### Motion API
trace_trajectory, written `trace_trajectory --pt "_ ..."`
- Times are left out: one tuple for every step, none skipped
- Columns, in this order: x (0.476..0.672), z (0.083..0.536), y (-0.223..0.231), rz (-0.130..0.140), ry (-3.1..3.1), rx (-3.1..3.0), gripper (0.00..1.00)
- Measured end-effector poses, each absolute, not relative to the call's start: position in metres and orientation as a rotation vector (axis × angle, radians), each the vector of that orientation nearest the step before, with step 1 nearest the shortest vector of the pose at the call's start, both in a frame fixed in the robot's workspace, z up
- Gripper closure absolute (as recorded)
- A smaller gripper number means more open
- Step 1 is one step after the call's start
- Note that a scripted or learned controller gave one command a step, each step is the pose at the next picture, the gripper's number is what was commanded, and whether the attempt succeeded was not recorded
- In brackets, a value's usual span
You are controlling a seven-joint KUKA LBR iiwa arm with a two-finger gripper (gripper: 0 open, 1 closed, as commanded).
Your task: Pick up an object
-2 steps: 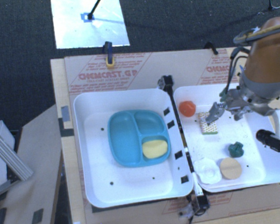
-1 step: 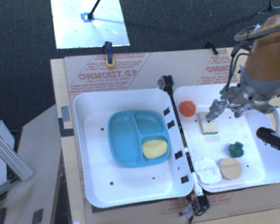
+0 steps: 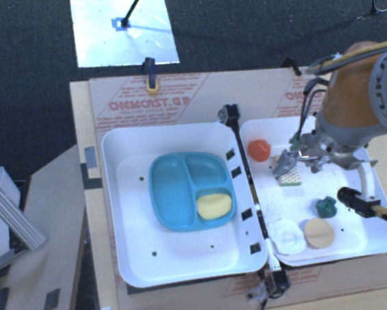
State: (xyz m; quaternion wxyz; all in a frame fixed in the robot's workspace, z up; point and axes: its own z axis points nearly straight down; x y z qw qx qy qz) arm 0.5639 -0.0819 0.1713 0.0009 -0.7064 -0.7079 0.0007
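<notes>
Only writing I can read from here is the red "CHEMCAST GP" print on the brown sheet (image 3: pixel 173 94) under both bins. The arm (image 3: pixel 362 95) comes in over the right bin (image 3: pixel 384 234) and gets cut off at the edge. Its gripper (image 3: pixel 285 167) sits right on a small checkered object (image 3: pixel 291 177), honestly can't tell whether it's clamped or loose. Left bin (image 3: pixel 129 192) has a blue divided plate (image 3: pixel 183 186) holding something yellow (image 3: pixel 214 206).

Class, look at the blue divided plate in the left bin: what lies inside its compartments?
The blue plate holds one yellow object in its lower right compartment. The other compartments show bare blue. Whatever sits beneath the yellow object or under the plate is covered.
</notes>
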Motion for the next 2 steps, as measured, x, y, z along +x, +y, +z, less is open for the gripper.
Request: trace_trajectory --pt "0.567 0.128 -0.086 0.002 -2.221 -2.219 0.00" --pt "0.569 0.086 -0.088 -0.001 -2.225 -2.228 0.00"
